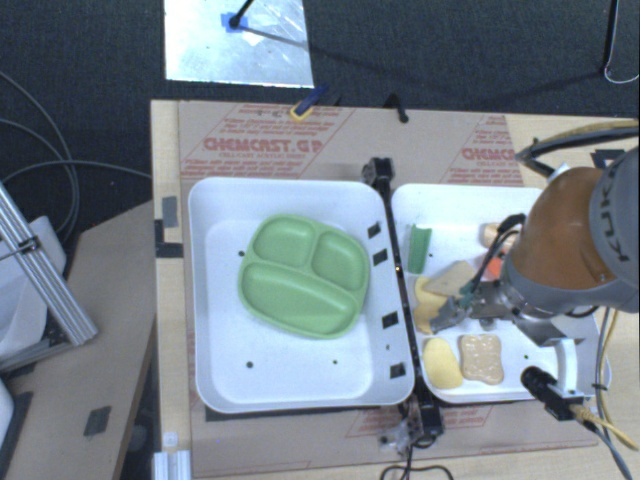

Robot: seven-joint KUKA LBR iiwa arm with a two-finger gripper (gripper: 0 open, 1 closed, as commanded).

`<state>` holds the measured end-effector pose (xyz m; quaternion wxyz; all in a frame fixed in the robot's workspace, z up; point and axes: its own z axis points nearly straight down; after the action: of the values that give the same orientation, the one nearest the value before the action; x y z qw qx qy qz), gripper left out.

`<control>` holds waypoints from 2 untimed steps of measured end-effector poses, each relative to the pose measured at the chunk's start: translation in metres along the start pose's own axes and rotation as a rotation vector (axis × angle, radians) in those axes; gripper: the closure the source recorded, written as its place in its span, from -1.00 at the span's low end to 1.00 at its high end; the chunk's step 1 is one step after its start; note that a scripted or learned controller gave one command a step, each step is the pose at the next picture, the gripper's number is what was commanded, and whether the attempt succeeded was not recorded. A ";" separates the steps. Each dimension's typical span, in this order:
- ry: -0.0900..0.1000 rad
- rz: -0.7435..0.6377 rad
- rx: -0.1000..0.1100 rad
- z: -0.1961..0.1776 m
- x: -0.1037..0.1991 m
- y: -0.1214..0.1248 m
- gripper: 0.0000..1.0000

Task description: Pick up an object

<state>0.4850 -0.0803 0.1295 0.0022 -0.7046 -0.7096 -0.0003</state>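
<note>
My arm reaches in from the right across the right bin, its orange band above the wrist, and my pincer hangs low over the bin's left half, pointing left; whether it is spread or pressed together I cannot tell. Right at its tip lie a tan wedge and a yellow piece, with a green block standing lengthwise up the bin beyond them. A toast slice and a yellow lump lie side by side near the front wall, while the green divided plate sits in the left bin, its long axis running slantwise.
</note>
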 end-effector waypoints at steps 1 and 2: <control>-0.002 -0.004 -0.010 -0.058 0.066 0.006 -1.00; 0.003 -0.010 -0.017 -0.156 0.168 0.038 -1.00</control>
<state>0.5227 0.0872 0.2862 -0.0028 -0.7012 -0.7129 -0.0072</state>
